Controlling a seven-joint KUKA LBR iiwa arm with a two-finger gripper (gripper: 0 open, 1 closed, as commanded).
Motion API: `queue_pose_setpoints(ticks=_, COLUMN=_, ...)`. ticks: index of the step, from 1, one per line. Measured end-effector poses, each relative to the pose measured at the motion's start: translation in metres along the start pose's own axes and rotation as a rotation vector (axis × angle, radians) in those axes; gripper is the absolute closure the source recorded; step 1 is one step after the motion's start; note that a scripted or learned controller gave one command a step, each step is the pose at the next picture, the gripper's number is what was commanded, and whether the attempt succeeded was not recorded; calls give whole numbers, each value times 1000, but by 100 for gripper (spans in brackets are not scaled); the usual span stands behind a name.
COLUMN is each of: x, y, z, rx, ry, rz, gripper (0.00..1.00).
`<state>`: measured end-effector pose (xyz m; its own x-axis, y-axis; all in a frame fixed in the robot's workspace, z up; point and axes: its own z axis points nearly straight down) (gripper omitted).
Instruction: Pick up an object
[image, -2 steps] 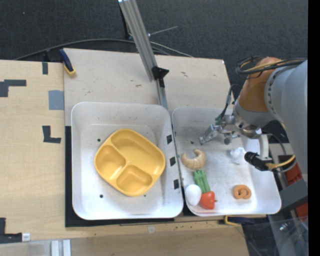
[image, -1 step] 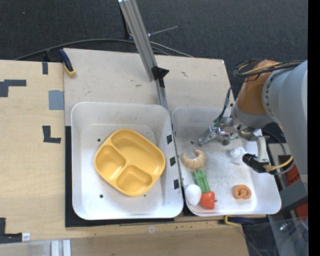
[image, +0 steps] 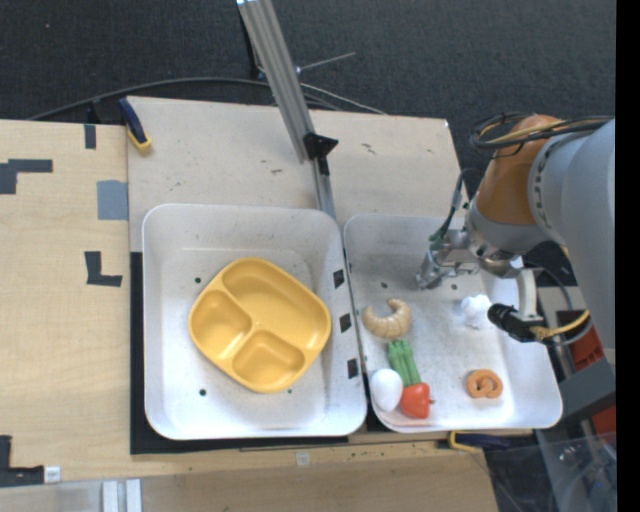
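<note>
I am at the start of my job. My pincer is down inside the right bin, near the back of it. It is over bare white floor there. Nothing is between its tips, so I am not holding anything. I cannot tell how my pincer is set, because it looks too small and dark from up here.

The things I could pick are all in this right bin. The croissant is the nearest one, just a bit in front of my pincer and to the side. A little white thing lies close on the other side, but I cannot tell what it is. Farther to the front are a green vegetable, a white egg and a red tomato, all bunched up and touching. A small orange ring-shaped snack lies on its own.

The left bin holds a yellow tray with three sections.

I think the croissant is my best pick. Next I need to slide over so it sits right under my tips, go down, and then squeeze. The bunched things would be harder, since I might bump their neighbors.
</note>
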<state>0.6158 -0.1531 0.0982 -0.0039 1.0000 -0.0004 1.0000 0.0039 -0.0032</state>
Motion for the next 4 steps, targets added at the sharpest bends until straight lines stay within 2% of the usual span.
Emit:
queue_pose_setpoints(ticks=3, x=-4, y=-4, z=-153, rx=-8, ry=-1, rz=2, gripper=100)
queue_pose_setpoints(ticks=4, x=52, y=-5, z=-138, rx=-1, ry=1, rz=-2, gripper=100)
